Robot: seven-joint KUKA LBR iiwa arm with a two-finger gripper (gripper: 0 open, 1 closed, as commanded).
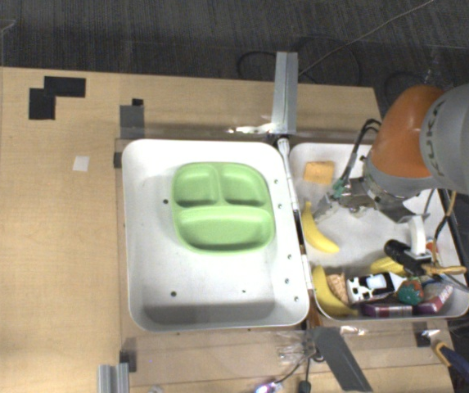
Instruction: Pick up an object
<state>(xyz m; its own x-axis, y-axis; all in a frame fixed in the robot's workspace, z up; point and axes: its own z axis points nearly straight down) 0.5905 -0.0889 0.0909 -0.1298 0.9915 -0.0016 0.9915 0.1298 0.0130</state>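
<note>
Camera view shows my gripper [338, 199] low in the right bin [332, 155], and I cannot tell its state or whether it has anything. A banana [315, 230] lies just left of it, an orange block [319, 172] beyond, and toys crowd the near edge. The left bin [140, 236] holds a green tray [221, 205].

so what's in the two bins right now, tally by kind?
Green divided plate: 1 (left bin)
Bananas: 2, one at, one at
Orange-tan block: 1
Small items piled at the right bin's near edge: too jumbled to count
Total countable: 4
</note>
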